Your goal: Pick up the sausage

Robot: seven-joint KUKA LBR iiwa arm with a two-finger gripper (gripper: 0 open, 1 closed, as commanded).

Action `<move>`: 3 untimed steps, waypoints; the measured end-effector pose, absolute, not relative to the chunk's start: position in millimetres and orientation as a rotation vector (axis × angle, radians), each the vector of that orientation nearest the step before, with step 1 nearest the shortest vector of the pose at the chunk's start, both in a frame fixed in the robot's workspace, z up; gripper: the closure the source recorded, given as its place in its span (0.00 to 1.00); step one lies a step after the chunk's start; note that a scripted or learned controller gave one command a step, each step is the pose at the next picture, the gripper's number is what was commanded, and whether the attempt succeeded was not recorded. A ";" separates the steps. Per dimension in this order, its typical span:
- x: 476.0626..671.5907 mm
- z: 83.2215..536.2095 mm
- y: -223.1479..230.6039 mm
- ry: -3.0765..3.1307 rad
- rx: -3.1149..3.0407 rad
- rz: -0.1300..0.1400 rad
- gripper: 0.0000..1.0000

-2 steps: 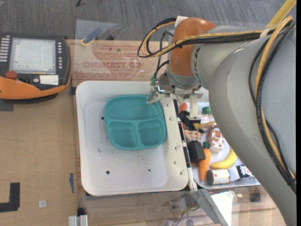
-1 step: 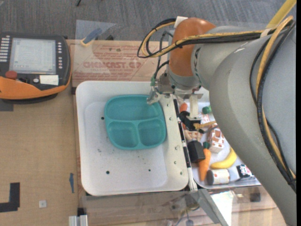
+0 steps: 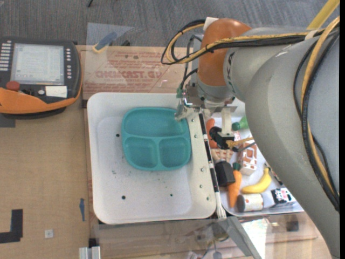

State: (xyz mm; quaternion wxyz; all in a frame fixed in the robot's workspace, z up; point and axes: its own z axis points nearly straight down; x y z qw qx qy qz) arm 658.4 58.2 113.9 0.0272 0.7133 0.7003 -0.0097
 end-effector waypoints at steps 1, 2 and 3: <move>664.7 264.1 113.1 2.217 2.223 0.001 1.00; 656.7 217.6 186.4 2.111 2.329 -0.004 1.00; 667.1 245.7 223.4 0.906 3.010 0.004 1.00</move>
